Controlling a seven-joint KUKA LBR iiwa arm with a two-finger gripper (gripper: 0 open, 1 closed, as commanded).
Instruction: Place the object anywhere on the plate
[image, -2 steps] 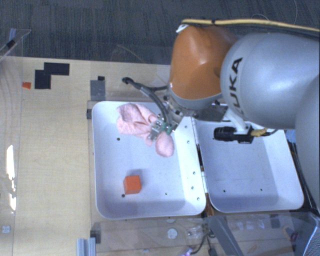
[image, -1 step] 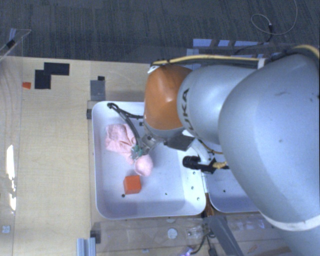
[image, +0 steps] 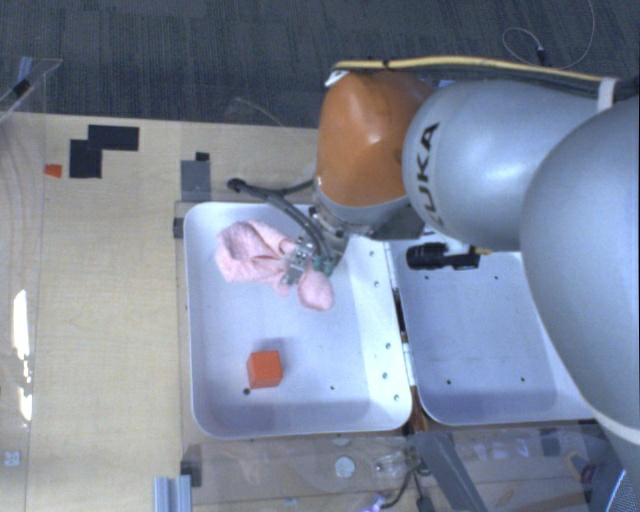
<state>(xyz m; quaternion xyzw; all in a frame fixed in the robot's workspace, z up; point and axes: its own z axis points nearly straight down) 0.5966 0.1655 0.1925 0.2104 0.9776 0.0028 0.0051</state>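
A crumpled pink soft object (image: 250, 255) lies in the upper part of the left white bin (image: 215, 400). My gripper (image: 298, 264) reaches down from the grey and orange arm (image: 375, 150) onto the pink object's right side. A lobe of the pink object (image: 317, 291) sticks out just below and to the right of the gripper. A small orange block (image: 265, 369) sits by itself in the lower half of the same bin, well below the gripper.
The right white bin (image: 480, 350) lies beside the left one, and the arm covers its upper part. Black markers (image: 100, 148) and a small orange tag (image: 52, 171) sit on the wooden bench to the left.
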